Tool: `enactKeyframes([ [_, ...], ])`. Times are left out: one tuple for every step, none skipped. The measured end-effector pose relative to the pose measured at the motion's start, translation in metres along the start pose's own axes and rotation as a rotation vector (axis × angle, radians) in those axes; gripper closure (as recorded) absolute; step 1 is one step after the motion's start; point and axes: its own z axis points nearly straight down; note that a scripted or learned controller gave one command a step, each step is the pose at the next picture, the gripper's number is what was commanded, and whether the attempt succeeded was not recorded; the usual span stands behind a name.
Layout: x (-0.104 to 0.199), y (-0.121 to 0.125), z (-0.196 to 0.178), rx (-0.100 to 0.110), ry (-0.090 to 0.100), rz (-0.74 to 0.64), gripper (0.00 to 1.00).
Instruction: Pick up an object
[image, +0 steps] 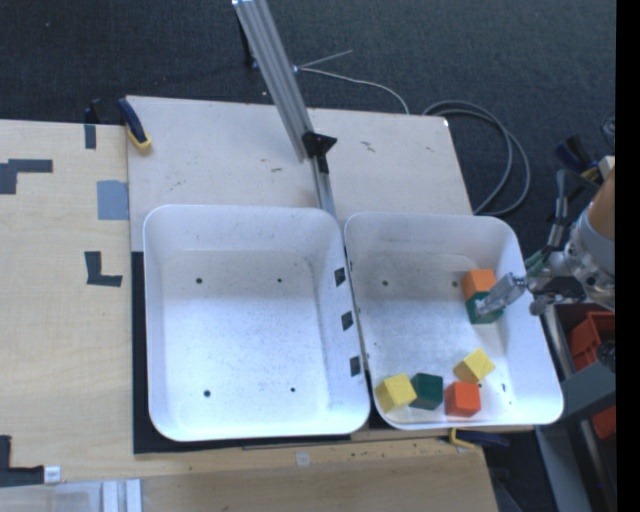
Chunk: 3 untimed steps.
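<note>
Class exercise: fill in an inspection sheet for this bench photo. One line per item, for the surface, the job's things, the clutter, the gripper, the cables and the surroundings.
Surface: wooden bench with tape marks, bearing the left bin and the right bin side by side.
Job's things: in the right bin, an orange block and a green block near the right wall; along the front wall a yellow block, a dark green block, a red-orange block and a second yellow block.
Clutter: nothing seen.
Gripper: gripper at the right bin's right wall, beside the orange and green blocks; grasp unclear.
Cables: grey cable looping behind the right bin.
Surroundings: dark floor; slanted metal rail.
</note>
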Motion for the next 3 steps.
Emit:
enactKeyframes([
  [-0.004,0.039,0.008,-0.001,-0.001,-0.002,0.00],
  [-0.031,0.059,0.143,-0.015,-0.008,0.000,0.00],
  [-0.031,0.111,0.168,-0.002,-0.002,-0.001,0.00],
])
